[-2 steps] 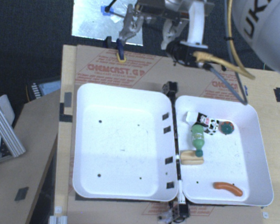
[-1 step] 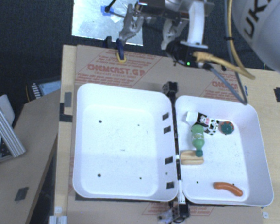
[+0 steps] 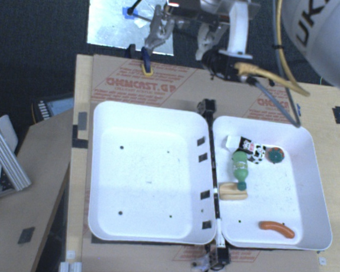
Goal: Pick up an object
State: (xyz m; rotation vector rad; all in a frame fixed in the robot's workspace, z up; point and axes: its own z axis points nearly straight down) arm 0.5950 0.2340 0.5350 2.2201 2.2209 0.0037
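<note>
Arm (image 3: 327, 33): big and grey, coming in from the top right corner, high above the bench.
Left bin (image 3: 144, 225): white and shallow, down and a bit left of the jaws, well apart from them.
Right bin (image 3: 307, 192): white too, touching the left bin along the middle, down and to the right of the jaws. All the toys lie in it.
Gripper (image 3: 181, 36): up at the top, past the far edge of both bins. The two fingers (image 3: 157, 30) hang wide apart with nothing between them.
Orange sausage (image 3: 278, 229): far below the jaws, near the front edge of the right bin.
Wooden block (image 3: 233, 192): pale, flat, below the jaws and right, by the bin's left wall.
Green bottle (image 3: 240, 166): just above the block, its blue cap touching it.
Black and white box (image 3: 249, 147): near the bottle's top end.
Green and red ball (image 3: 275, 154): just right of the box, the closest toys to the jaws but still well apart.
</note>
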